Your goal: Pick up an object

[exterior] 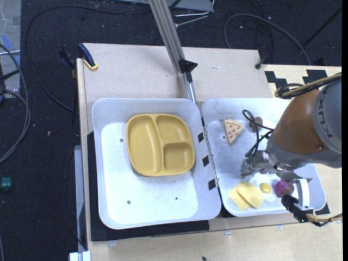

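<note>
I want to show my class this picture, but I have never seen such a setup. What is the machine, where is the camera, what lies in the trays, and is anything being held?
The camera is fixed above a bench, looking down at a slant. The machine is a robot arm, grey with an orange band, reaching in from the right. Its gripper is low over the right bin; I cannot tell whether it holds anything. That bin contains a toy pizza slice, yellow pieces, a small yellow ball and a purple object. The left bin holds a yellow divided plate.
</note>
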